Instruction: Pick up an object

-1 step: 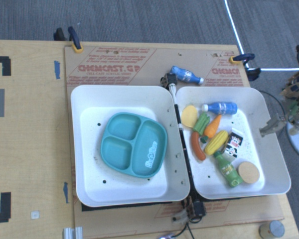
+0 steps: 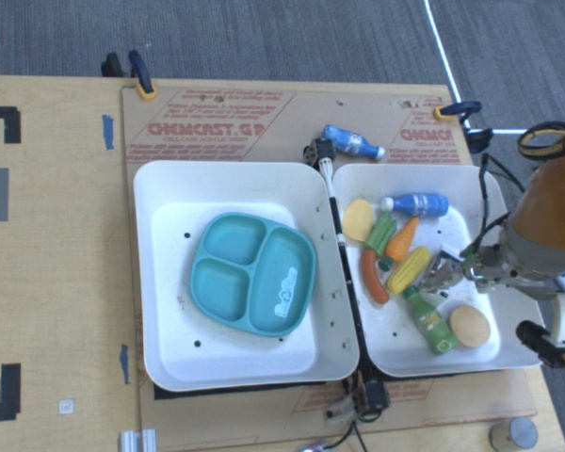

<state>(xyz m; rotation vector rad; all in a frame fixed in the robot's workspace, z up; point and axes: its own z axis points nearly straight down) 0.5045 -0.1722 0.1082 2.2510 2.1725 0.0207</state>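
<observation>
The light wooden worktop [image 2: 56, 281] carries a brown cardboard sheet printed with red lettering [image 2: 217, 125], held at its far corners by a yellow-tipped clamp [image 2: 141, 75] on the left and a blue-handled, yellow-tipped clamp [image 2: 454, 111] on the right. Two shallow white plastic bins sit side by side on the sheet, edges touching: the left bin [image 2: 160, 205] and the right bin [image 2: 494, 351]. A small blue plastic bottle with a white label [image 2: 352, 143] lies on its side on the cardboard, just beyond the bins' far rims. Black squared markings [image 2: 2, 125] and short blue tape strips [image 2: 108, 132] mark the bare worktop at left.
</observation>
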